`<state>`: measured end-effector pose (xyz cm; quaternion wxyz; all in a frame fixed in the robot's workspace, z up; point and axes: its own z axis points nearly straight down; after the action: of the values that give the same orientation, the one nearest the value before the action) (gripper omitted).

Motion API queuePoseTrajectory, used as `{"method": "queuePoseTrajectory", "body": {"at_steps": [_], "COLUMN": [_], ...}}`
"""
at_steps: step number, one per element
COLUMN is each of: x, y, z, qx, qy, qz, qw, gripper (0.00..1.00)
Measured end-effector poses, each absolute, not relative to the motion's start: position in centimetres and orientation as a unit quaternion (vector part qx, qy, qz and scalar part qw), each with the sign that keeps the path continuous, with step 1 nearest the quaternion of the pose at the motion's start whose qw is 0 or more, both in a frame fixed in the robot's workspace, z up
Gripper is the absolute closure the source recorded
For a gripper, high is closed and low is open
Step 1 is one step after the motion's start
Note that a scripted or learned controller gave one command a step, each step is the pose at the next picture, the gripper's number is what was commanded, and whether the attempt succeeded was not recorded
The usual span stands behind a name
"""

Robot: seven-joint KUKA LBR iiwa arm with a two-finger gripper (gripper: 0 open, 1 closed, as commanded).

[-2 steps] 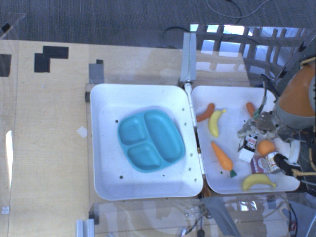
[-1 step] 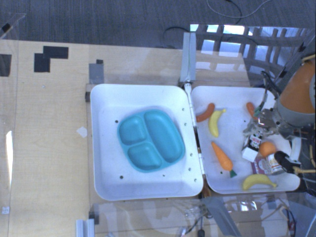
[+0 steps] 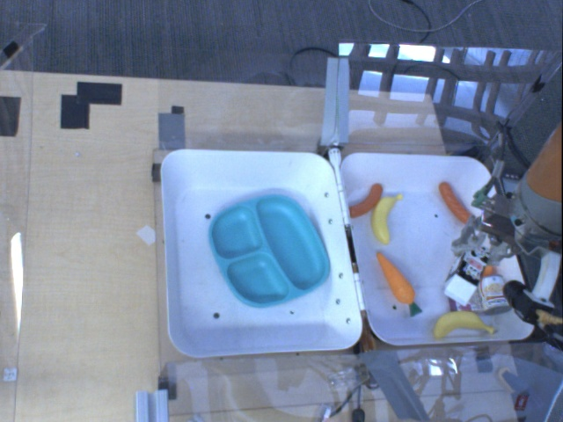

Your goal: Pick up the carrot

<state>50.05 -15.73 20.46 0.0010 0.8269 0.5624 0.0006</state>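
A light wooden bench (image 3: 88,262) carries two white bins; the left bin (image 3: 185,323) holds a blue divided plate (image 3: 268,249). The carrot (image 3: 395,280) lies in the right bin (image 3: 413,332), between two bananas. The gripper (image 3: 482,262) hovers near the bin's right edge, its grip state indeterminate

— What colours mark the two shallow white plastic bins (image 3: 255,167)?

— The left one holds a turquoise-blue three-compartment plate (image 3: 268,249). The right one carries an orange tapered carrot (image 3: 395,278) with a dark green stem end, two yellow bananas (image 3: 383,219), and two reddish-orange sausage-shaped pieces (image 3: 454,202).

— And around them?

— The pale wood-grain bench top (image 3: 88,236) bears black rectangular patches (image 3: 91,101). The grey arm (image 3: 541,178) shows an orange band. Beyond lies dark grey carpet (image 3: 176,16), crossed by a thin white cable (image 3: 413,11).
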Motion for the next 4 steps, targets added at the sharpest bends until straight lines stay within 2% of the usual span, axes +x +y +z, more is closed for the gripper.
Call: {"method": "queuePoseTrajectory", "body": {"at_steps": [1,2,3,4], "x": [49.1,49.0,49.9,48.9], "y": [-11.5,-11.5,-11.3,-16.8], "z": [9.9,9.7,8.9,14.9], "qx": [0.810,0.810,0.724,0.665], "qy": [0.586,0.586,0.690,0.747], "qz": [0.0027,0.0012,0.0028,0.0010], "qw": [0.003,0.001,0.005,0.002], "gripper": [1.00,0.00,0.00,0.00]}}
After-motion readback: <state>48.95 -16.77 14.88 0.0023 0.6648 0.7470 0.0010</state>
